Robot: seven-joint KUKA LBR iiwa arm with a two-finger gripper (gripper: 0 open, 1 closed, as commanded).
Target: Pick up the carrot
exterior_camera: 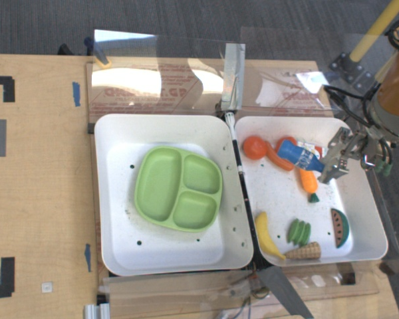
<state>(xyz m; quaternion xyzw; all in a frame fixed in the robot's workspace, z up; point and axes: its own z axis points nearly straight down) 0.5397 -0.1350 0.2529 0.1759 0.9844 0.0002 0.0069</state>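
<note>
In the right bin [376,234], the carrot [309,183] lies near centre. Just at its two o'clock hangs the gripper [334,165], one finger [330,172] tip beside it; whether clenched or released, I cannot tell.

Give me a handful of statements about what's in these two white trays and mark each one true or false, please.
1. The green divided plate lies in the left bin. True.
2. The carrot lies on the green plate. False: it lies in the right bin, just beside the claw.
3. The banana lies near the right bin's front left corner. True.
4. The watermelon slice sits in the left bin. False: it is in the right bin, near its right wall.
5. The ice cream cone stands upright. False: it lies on its side beside the banana.
</note>
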